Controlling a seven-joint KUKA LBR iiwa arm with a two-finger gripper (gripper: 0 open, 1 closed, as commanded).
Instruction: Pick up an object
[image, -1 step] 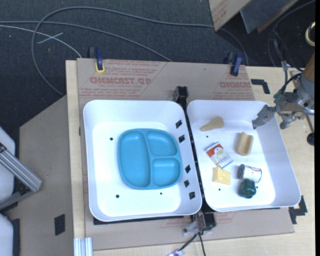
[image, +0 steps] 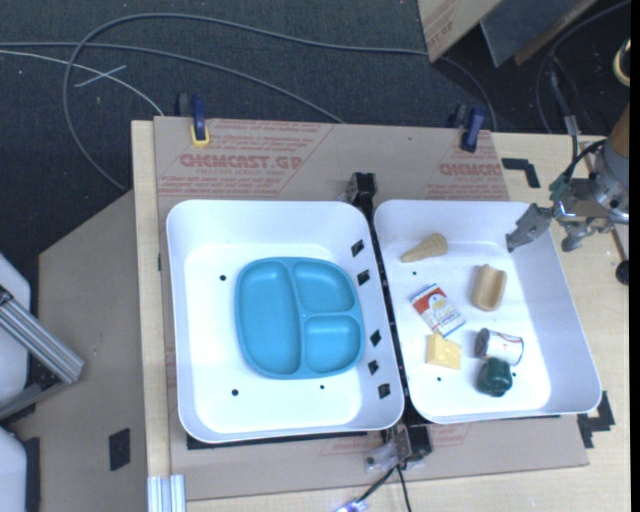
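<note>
The right bin (image: 560, 300) holds several small objects: a tan cone-shaped piece (image: 425, 247), a tan cylinder (image: 488, 287), a red-and-white carton (image: 437, 308), a yellow wedge (image: 443, 351), a small white-and-dark can (image: 498, 345) and a dark green lump (image: 493, 377). My gripper (image: 552, 232) hangs over the bin's upper right corner, above and to the right of the tan cylinder. Its fingers are spread open with nothing between them.
The left bin (image: 200, 250) carries a blue divided plate (image: 300, 316). A black hinged divider (image: 372, 300) runs between the bins. Clamps (image: 200, 128) hold the board at the back edge, and cables lie on the floor beyond.
</note>
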